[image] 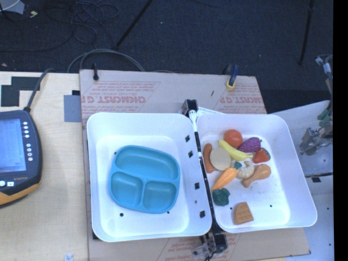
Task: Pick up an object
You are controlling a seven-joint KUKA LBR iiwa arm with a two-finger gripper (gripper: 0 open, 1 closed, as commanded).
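The right bin point(283, 200) holds several toy foods bunched in its upper left part. Among them are a red-orange tomato point(234, 137), purple grapes point(250, 144), a yellow banana point(232, 150), a red strawberry point(261, 155), a brown sausage point(207, 157) and a beige disc point(220, 159). Just below lie a carrot point(224, 178), a drumstick point(256, 174) and a small white piece point(246, 170). Green broccoli point(221, 197) and a tan bread slice point(242, 213) sit apart, nearer the front.
In the left bin point(100, 140) lies a blue divided plate point(145, 178). Both bins rest on cardboard point(163, 94). A teach pendant point(16, 151) sits at the far left, and a metal fixture point(315, 137) stands beyond the right bin.
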